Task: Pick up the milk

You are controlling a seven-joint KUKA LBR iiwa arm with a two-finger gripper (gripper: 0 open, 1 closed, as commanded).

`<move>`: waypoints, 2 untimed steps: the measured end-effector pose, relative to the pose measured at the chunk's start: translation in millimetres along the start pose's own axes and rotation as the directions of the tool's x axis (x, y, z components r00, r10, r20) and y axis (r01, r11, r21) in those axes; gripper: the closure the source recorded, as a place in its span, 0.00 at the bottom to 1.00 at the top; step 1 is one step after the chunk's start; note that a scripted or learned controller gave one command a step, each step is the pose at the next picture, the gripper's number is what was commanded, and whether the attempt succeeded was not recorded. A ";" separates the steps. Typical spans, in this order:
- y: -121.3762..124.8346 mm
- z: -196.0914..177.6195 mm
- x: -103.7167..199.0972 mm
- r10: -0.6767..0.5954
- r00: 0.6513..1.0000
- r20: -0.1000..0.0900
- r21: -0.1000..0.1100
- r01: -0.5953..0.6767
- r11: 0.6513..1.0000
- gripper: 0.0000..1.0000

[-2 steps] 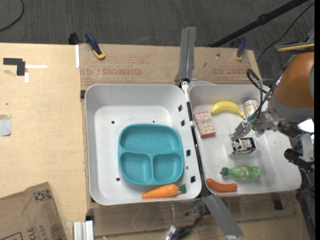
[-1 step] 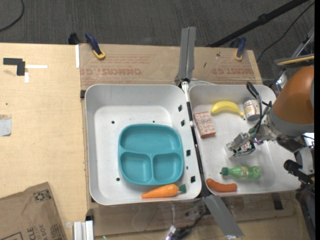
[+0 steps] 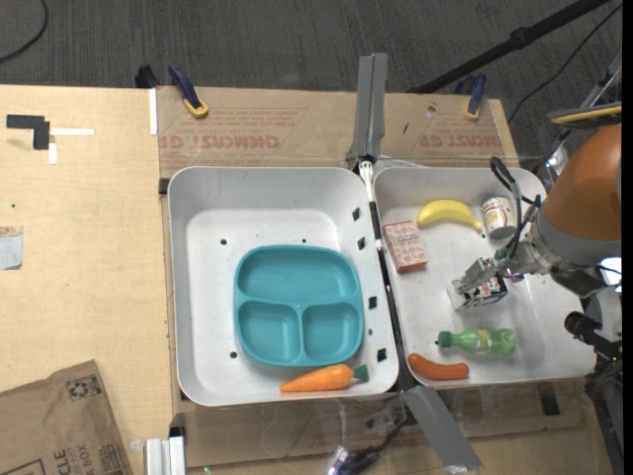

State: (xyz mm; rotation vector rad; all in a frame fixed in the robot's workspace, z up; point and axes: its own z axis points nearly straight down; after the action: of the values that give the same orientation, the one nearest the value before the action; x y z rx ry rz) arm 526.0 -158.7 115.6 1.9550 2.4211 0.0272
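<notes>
Dark grey carpet lies behind the table (image 3: 79, 265), which carries two white bins. Over the right bin (image 3: 524, 364) the tool (image 3: 483, 285) sits low near the middle; whether it is open or closed I cannot tell. A green bottle (image 3: 480, 341) lies just below it. The milk (image 3: 405, 245), a small reddish carton, lies well to its left near the divider, beside a banana (image 3: 447, 213).

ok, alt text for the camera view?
The gripper hangs over the right bin, among a milk carton, banana, can, green bottle and hot dog. The left bin holds a teal divided plate and carrot.
</notes>
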 end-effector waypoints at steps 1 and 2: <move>25.9 -73.2 88.9 -0.009 1.000 -0.013 0.037 0.009 0.999 1.00; -25.7 -106.0 42.8 -0.086 0.996 -0.015 0.036 0.086 0.996 1.00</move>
State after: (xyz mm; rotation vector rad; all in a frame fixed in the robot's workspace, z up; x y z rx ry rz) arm 488.3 -121.8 220.3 1.8691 2.5297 -0.0062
